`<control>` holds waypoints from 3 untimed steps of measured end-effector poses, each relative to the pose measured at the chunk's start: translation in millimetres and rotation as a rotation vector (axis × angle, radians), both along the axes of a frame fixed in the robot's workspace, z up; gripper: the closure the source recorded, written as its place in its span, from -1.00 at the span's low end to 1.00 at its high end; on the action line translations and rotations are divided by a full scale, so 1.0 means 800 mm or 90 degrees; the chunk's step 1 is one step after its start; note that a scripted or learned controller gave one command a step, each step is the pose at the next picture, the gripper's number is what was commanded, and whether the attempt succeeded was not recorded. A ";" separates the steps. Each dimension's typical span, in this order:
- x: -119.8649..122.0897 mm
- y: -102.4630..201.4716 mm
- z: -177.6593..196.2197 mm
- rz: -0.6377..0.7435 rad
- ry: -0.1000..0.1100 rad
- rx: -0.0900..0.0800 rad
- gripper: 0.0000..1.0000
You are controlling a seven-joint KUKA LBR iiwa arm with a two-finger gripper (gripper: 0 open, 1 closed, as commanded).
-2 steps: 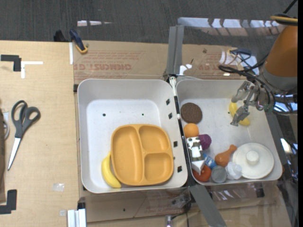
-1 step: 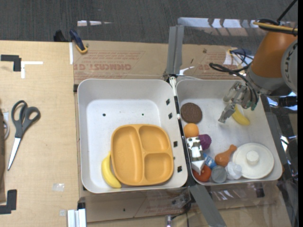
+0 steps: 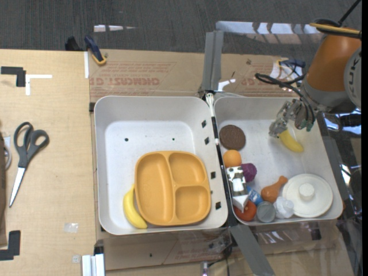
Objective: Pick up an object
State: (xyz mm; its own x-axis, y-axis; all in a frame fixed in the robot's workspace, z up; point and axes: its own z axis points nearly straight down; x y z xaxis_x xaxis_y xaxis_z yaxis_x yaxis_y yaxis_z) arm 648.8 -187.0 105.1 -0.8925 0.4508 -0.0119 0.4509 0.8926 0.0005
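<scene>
My gripper (image 3: 286, 124) hangs over the upper right part of the right bin (image 3: 261, 111), under the arm's orange band. A small yellow piece (image 3: 292, 143) lies on the bin floor right below it and slightly to its right, touching or nearly touching the gripper's tip. I cannot tell whether the piece is gripped. Further down the bin lie a brown round disc (image 3: 233, 135), an orange ball (image 3: 232, 157), a purple piece (image 3: 249, 171), an orange drumstick shape (image 3: 274, 189) and a white round lid (image 3: 309, 195).
The left bin (image 3: 115, 131) holds a yellow divided plate (image 3: 172, 187) with a banana (image 3: 131, 210) at its lower left edge. Several small items crowd the right bin's bottom edge. Scissors (image 3: 26, 148) lie on the bench at far left. Cables hang beside the wrist.
</scene>
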 end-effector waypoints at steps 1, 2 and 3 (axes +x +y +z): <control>-0.039 0.057 0.187 -0.103 0.005 0.003 1.00; -0.174 0.132 0.143 -0.300 0.007 0.004 1.00; -0.134 0.151 0.226 -0.348 0.005 0.004 1.00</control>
